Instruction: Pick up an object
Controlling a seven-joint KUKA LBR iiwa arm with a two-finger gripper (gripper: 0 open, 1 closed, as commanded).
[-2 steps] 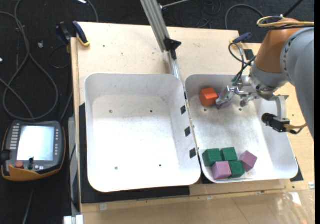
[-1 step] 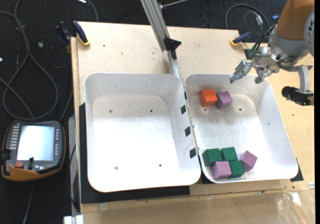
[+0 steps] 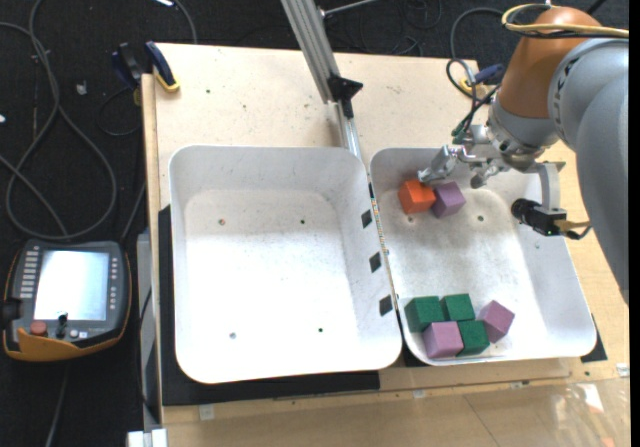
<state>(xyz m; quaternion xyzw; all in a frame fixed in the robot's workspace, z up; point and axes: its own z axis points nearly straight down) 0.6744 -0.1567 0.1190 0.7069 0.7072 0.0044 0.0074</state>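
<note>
Gripper (image 3: 447, 173) hides purple cube's (image 3: 449, 200) top.

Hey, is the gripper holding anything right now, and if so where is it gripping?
Cannot be told. The gripper sits right above the purple block and orange block, but no block shows between its fingers.

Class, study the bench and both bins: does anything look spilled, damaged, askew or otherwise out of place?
Nothing stands out. The orange block and a purple block sit together in the right bin below the gripper; the green and purple blocks cluster at its near end. All lie inside the bin, none spilled.
</note>
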